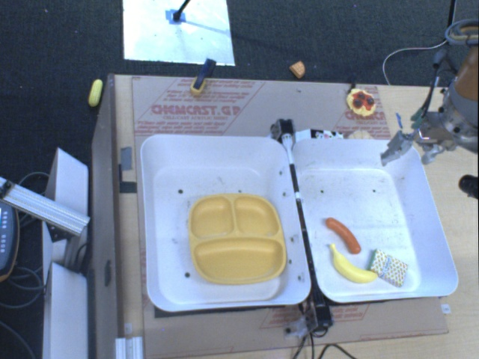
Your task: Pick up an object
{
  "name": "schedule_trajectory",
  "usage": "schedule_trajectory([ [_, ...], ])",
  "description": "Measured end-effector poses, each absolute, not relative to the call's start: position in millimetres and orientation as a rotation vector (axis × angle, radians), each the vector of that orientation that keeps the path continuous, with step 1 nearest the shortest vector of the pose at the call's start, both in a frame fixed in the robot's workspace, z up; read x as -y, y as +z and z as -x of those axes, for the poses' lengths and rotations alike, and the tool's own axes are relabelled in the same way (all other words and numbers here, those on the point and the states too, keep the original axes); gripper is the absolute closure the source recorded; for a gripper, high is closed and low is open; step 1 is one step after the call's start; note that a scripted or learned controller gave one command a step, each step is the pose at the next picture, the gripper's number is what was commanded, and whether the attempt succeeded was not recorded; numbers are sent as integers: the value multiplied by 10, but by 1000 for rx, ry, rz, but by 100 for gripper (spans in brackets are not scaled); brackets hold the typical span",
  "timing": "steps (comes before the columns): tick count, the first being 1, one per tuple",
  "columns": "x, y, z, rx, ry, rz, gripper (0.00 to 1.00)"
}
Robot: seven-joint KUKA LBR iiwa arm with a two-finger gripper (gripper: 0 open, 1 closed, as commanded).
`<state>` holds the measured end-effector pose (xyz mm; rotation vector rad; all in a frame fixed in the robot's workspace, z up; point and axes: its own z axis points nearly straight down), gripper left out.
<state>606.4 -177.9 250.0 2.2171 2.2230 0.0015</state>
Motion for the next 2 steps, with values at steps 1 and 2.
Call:
schedule_trajectory([
  [1, 1604, 1667, -5590, -2223, -1, -2220, 0],
  [2, 969, 1133, -5331, -2226, 1, -2219, 0],
])
